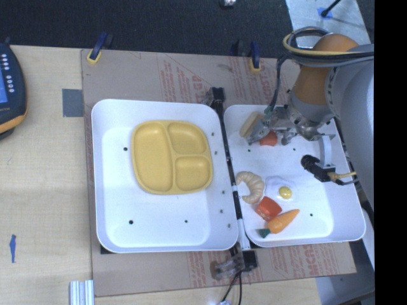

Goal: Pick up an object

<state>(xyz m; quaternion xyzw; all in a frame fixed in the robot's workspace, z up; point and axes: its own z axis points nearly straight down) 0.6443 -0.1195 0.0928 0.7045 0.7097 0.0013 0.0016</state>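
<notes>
My gripper (269, 131) is low in the far left part of the right bin (340, 224), at the end of the grey arm with its orange band (316, 84). A small red object (269, 140) lies right under it, partly hidden by the gripper. A beige wedge-shaped piece (249, 124) sits just to the gripper's left, near the bin's corner. Toward the near side of the same bin lie a croissant (252, 186), a fried egg (283, 192), a red pepper piece (268, 207) and a carrot (282, 221).
The left bin (114, 227) holds a yellow divided plate (172, 155). A black cable part (316, 168) of the arm hangs over the right bin's middle. Blue and yellow clamps (254, 56) hold the board's far edge. A pendant (9, 88) lies at the far left.
</notes>
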